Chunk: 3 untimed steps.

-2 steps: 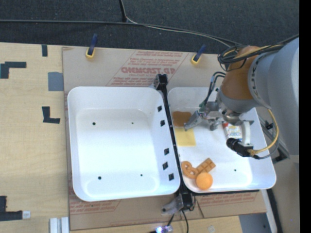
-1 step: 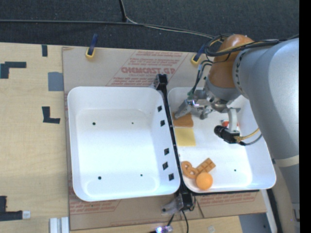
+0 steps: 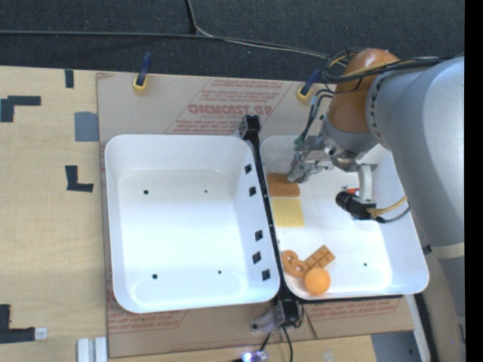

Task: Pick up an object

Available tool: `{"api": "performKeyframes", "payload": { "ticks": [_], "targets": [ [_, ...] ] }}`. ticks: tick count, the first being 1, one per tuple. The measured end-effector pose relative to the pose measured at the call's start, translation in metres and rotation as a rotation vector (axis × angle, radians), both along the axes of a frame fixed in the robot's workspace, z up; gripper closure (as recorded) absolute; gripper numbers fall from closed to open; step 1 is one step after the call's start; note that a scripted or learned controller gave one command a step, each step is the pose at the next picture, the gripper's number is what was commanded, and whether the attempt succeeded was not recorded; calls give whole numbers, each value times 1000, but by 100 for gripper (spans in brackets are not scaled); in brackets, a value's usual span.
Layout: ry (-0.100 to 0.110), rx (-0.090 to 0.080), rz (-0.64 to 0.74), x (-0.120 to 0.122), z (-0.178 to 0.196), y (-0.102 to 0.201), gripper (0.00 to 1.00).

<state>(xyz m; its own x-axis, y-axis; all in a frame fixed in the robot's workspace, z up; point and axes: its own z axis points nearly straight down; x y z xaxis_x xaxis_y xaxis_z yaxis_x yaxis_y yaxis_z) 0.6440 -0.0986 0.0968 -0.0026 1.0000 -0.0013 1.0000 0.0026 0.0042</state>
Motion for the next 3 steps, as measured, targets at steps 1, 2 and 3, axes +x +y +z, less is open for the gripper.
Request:
{"api": "performKeyframes", "payload": {
  "ticks": [1,2,3],
  "targets": [
    [1,0,0,0,-1,0,0],
    [5,1,-1,12,-13,4,0],
    [9,1,1,24,-12,4,0]
  ]
}}
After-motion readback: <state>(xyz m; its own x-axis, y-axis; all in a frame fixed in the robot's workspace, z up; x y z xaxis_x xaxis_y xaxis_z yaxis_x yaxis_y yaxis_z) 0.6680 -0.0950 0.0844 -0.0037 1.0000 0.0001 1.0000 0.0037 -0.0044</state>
